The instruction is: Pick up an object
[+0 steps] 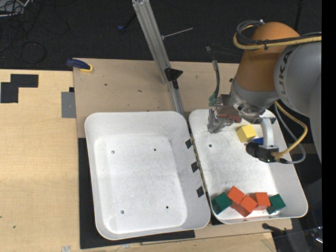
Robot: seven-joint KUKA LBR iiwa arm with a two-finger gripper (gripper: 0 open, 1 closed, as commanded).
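My gripper (216, 121) hangs over the far end of the right bin (231, 164), with a block (245, 133) just to its right. A cluster of blocks (247, 201) lies along that bin's near edge. The left bin (139, 175) sits alongside.

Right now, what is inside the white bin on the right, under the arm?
In the right bin: a yellow block, a blue block half hidden beside it, and orange blocks and green blocks clustered at the near edge. The arm covers the bin's far corner.
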